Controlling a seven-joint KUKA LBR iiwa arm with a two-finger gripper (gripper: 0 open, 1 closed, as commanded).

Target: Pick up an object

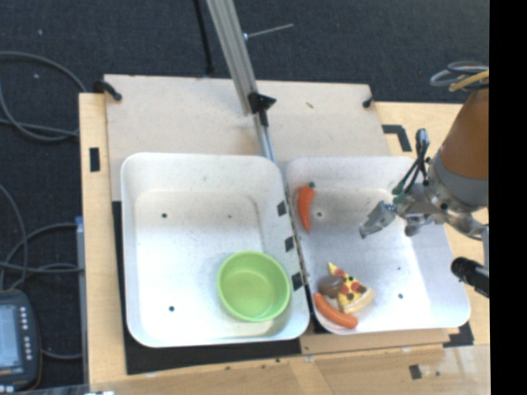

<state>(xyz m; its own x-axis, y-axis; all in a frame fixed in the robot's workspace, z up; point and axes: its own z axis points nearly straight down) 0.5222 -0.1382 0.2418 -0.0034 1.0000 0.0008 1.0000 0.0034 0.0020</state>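
My gripper [393, 223] hangs over the middle of the right bin [428, 290], its two fingers spread open with nothing between them. An orange carrot [305, 206] lies to its left, against the bin's left wall. At the bin's front left corner a toy pizza slice [354, 291], a small brown piece [331, 285] and an orange sausage [335, 313] are bunched together, well below and left of the gripper. A green bowl [254, 285] stands upright in the left bin [165, 220], near its front right corner.
A slanted aluminium post [235, 44] rises from the back of the bench, ending at the divide between the bins. The orange-banded arm [471, 138] fills the right side. Cables lie on the dark floor at left.
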